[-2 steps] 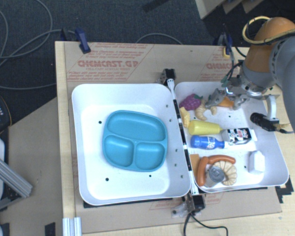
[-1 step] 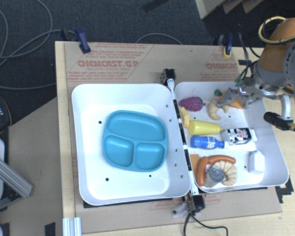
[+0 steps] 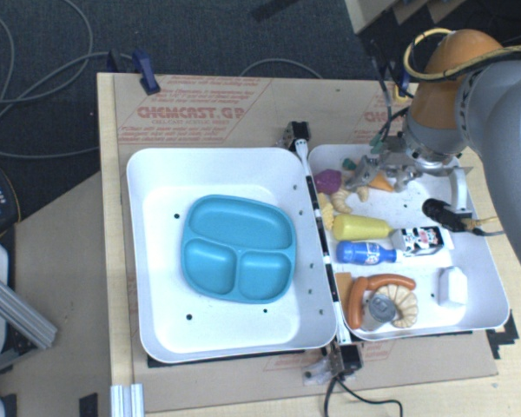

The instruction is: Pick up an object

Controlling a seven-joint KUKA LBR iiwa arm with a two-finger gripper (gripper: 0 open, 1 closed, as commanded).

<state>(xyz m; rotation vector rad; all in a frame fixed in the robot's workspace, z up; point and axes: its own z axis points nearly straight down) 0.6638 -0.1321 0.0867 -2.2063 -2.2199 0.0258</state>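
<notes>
Cardboard covered the counter where the end effector, its grip impossible to judge, hung over an orange object beside the purple toy, needing a square, centred descent.

Single fixed camera above bench, slanted downward, moderate distance; both white bins in frame; arm enters from 2 o'clock.
</notes>
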